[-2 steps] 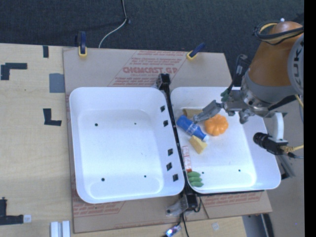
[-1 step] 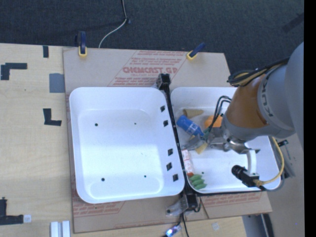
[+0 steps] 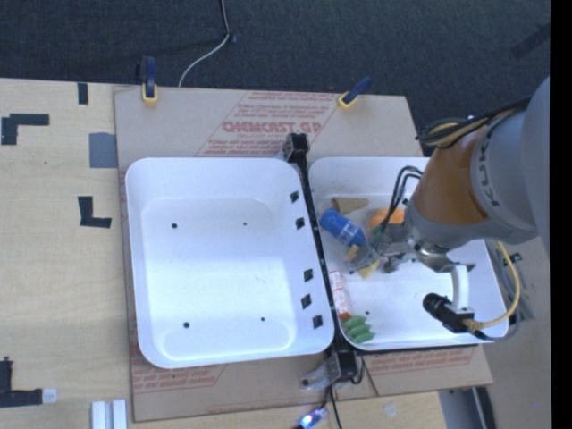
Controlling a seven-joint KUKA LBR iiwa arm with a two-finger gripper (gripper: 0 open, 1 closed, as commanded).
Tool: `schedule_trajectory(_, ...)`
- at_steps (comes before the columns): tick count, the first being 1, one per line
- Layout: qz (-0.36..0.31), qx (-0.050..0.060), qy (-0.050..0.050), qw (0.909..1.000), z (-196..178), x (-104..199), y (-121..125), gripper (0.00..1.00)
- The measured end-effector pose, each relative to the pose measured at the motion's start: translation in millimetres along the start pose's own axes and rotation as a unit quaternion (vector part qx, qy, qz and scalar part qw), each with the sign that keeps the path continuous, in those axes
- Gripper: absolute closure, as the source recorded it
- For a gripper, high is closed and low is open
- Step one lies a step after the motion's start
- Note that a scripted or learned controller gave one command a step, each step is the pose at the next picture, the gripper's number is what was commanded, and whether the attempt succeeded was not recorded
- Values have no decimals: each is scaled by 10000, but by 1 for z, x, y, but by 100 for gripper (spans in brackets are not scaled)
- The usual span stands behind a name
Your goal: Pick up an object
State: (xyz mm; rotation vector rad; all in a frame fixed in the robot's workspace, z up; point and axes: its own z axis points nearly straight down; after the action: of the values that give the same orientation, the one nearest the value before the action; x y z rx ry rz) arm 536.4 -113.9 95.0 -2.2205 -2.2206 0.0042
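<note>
From the overhead camera view I see my arm (image 3: 465,186) reaching in from the right, with its wrist low over the right bin (image 3: 402,329). The gripper (image 3: 380,256) sits down among the clutter near the bin's middle. I cannot tell how it is set or whether it has anything, because the wrist body hides its tips.

The nearest candidate is the blue object (image 3: 342,226), lying tilted just left of the gripper, close to the divider between the bins. I judge it to be a light, stiff plastic piece with a smooth skin that could slip; I would take it across its narrow width, near the middle of its length.

The right bin holds all the items. A tan wedge (image 3: 350,206) lies above the blue object, and an orange piece (image 3: 386,216) is tucked against the wrist. A small yellowish bit (image 3: 361,259) lies right beside the gripper. A white and red packet (image 3: 339,291) lies along the left wall, and a green object (image 3: 359,331) sits near the front edge.

The left bin (image 3: 143,239) shows only its white floor with a few dark dots.
</note>
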Motion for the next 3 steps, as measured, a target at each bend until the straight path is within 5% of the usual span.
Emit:
schedule_trajectory(1,-46,-23,21,10000,-94,88,-38,100)
schedule_trajectory(2,-76,-87,36,9999,-235,183,-42,100)
schedule_trajectory(3,-61,-8,14,10000,-235,271,-55,100)
